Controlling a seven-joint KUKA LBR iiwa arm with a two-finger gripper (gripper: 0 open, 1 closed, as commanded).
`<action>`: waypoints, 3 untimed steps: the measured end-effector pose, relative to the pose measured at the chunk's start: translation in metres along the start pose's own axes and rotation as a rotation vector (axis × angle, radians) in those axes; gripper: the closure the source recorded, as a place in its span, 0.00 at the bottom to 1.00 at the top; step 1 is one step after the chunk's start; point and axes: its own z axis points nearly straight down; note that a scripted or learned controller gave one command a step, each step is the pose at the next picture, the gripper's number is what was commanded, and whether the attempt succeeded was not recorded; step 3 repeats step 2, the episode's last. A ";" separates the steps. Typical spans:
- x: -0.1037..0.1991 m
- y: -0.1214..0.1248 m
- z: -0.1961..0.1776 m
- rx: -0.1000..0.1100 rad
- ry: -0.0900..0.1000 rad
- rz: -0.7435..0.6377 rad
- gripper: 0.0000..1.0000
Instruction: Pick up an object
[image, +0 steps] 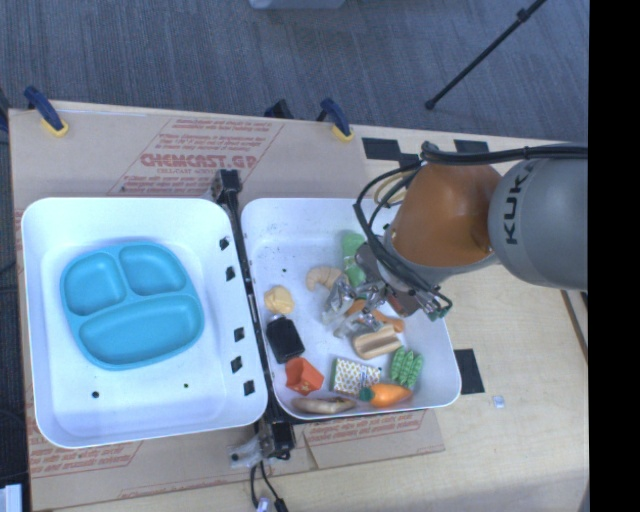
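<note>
Objects for the picking sit jumbled in the right-hand bin (300, 215), lower centre of the frame, a loose scatter that gives the program plenty of targets within one reach; the arm (540, 225) fills the right of the frame, grey with its orange band, leaning in over that bin because that is where the clutter is; the left-hand bin (40, 300) carries just a blue divided tray (130, 305), lying flat at centre left, likely a drop-off spot, well apart from the action; down among the toys now, the gripper (352, 303) hangs low at the middle of the right bin, right over a tan bun-like piece (377, 344); whether its metal tips are spread or closed I cannot tell, they blur into the clutter, and nothing reads as clamped between them; smaller bits around it: a black block (284, 339) near the divider, a green ridged piece (405, 366) at lower right, an orange carrot shape (388, 395) by the bottom rim, a red piece (304, 377), a yellowish lump (279, 298); my read: descent onto a pick, nothing lifted yet.
</note>
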 end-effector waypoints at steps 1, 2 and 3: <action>0.007 0.007 0.010 -0.002 0.004 0.286 1.00; -0.045 0.076 -0.096 0.001 -0.001 0.296 1.00; -0.045 0.076 -0.096 0.001 -0.001 0.296 1.00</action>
